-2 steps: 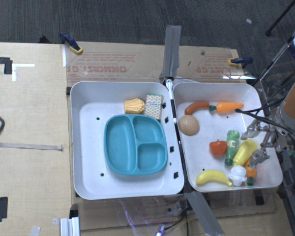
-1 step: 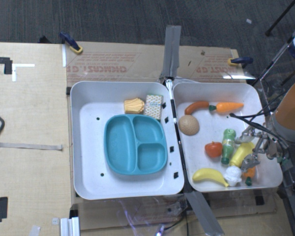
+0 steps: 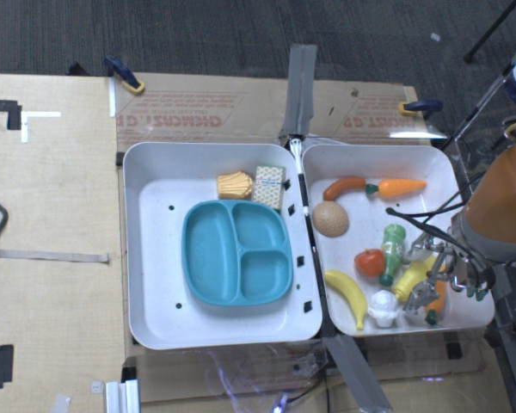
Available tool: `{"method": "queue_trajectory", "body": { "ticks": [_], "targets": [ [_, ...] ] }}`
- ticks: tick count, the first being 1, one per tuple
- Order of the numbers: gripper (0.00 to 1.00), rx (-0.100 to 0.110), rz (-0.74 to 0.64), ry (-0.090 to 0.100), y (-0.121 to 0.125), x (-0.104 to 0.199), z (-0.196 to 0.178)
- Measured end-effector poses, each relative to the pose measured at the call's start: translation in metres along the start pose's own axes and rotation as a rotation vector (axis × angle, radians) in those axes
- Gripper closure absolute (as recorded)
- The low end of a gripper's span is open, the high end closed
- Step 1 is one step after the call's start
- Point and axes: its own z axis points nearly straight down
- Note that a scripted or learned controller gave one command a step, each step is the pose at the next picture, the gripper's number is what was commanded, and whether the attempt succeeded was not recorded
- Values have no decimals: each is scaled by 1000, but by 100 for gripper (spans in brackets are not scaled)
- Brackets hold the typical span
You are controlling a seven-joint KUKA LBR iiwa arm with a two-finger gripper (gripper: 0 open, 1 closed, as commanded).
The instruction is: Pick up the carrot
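The carrot point(image 3: 402, 188), orange with a green stub at its left end, lies near the back wall of the right bin point(image 3: 447, 166). My gripper point(image 3: 430, 275) is low over that bin's front right corner, well in front of the carrot and apart from it. It hovers among a yellow toy point(image 3: 410, 280), a green bottle point(image 3: 393, 246) and a small orange piece point(image 3: 436, 299). The arm's orange band point(image 3: 503, 198) rises at the right edge.
The right bin also holds a red sausage point(image 3: 344, 186), a brown round item point(image 3: 330, 218), a tomato point(image 3: 370, 262), a banana point(image 3: 348, 293) and a white object point(image 3: 383, 306). In the left bin point(image 3: 142, 231) sit a teal divided plate point(image 3: 238, 252), a yellow snack point(image 3: 234, 184) and a small packet point(image 3: 269, 185).
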Motion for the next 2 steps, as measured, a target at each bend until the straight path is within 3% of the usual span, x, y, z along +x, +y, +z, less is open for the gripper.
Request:
{"method": "queue_trajectory", "body": {
  "ticks": [1, 2],
  "targets": [
    [0, 0, -6, -1, 41, -110, -23],
    [0, 2, 245, 18, 59, -145, 2]
  ]
}}
